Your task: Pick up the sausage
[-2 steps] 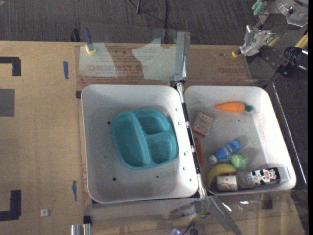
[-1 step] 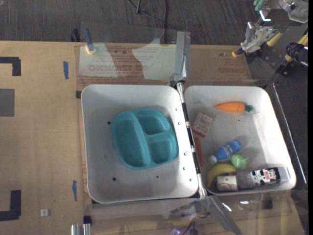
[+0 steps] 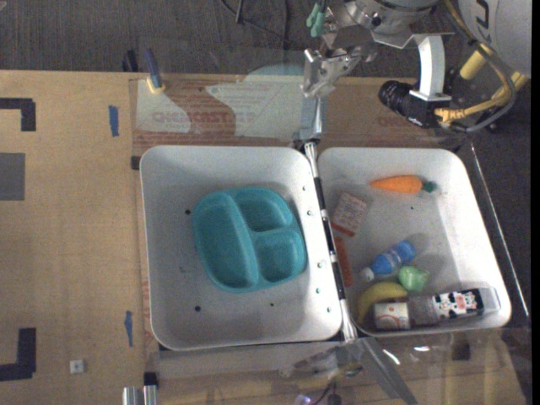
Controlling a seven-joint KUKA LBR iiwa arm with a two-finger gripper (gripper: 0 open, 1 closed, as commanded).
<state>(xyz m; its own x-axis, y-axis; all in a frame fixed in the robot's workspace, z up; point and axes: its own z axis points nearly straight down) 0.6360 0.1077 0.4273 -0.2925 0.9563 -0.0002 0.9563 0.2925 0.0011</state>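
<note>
Task not started as far as the view shows: nothing lifted, nothing in the gripper. The gripper sits at the top centre of the frame, above the back edge of the bench, outside both bins and roughly in line with the seam between them. Whether it is apart or together, cannot tell; it is too small and cluttered at this angle. No object is visible in it.

Best guess for the sausage is the thin reddish-orange stick in the right bin, lying lengthwise against that bin's left wall, just below a white-and-red packet. It is narrow and partly tucked against the wall, so the ID is not certain.

Other items in the right bin:
- carrot, near the top
- blue bottle, mid bin
- green item, beside the bottle
- banana, near the bottom
- small carton, touching the banana
- black-and-white box, lower right

The left bin holds a teal divided plate.

Arm pose: the wrist is at the upper right of the frame, with the tool pointing down and left toward the bench's back edge and cabling trailing to the right. It is well apart from the sausage.

Left to do: all of it, meaning travel over the right bin, descend at the left wall, grasp and lift. The wall-hugging position looks awkward for a grasp.
</note>
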